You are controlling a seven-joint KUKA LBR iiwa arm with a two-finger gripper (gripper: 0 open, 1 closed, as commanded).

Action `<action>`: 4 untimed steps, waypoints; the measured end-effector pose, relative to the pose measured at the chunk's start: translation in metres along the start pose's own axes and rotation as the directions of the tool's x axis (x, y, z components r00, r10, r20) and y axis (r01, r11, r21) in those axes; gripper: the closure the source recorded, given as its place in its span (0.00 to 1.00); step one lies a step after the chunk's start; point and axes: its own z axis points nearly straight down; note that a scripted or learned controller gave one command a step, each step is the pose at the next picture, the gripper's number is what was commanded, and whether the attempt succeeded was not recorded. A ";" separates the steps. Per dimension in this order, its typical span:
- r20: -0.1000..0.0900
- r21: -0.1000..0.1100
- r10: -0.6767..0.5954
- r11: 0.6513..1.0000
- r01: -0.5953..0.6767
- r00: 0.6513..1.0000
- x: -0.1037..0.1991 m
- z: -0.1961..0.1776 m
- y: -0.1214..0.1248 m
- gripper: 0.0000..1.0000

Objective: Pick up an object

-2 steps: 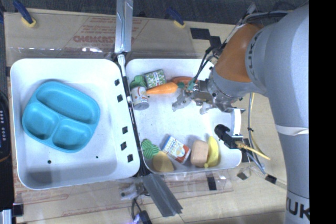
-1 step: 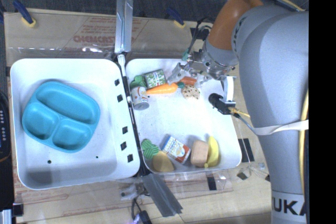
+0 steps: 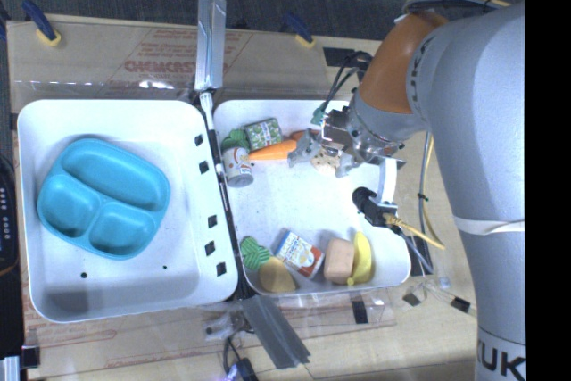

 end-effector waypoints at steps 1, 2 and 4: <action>0.001 0.000 -0.072 0.997 0.072 0.997 -0.037 -0.004 -0.067 0.00; 0.003 -0.006 -0.373 0.928 0.373 0.928 -0.069 0.065 -0.095 0.00; 0.003 -0.004 -0.424 0.906 0.424 0.906 -0.062 0.066 -0.019 1.00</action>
